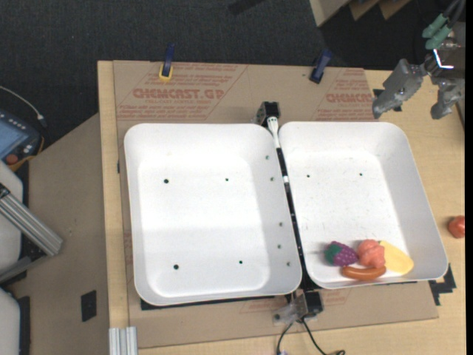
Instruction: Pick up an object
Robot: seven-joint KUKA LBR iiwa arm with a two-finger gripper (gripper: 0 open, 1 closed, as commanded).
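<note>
Down at the near edge of the bench, a small black clamp (309,302) with a cable sits where the two bins meet. Just above it, the right bin (355,154) has all the toys bunched in its near corner: a purple grape bunch (341,254), an orange-red lumpy toy (372,253) right next to it, a yellow piece (397,259) touching that on the right, and a reddish-orange sausage-shaped thing (363,273) lying along the front of them. They're pretty much one clump, all touching or close to it. The left bin (199,146) sits right beside it, both on a brown cardboard sheet (222,87) held by a couple of blue clips (168,61) at the far edge. The gripper (417,87) is way up at the far right, off past the right bin's far corner and well apart from the toys, with nothing between its two grey fingers (389,95), which look spread apart. A small orange object (457,227) lies on the bench by the right edge.
</note>
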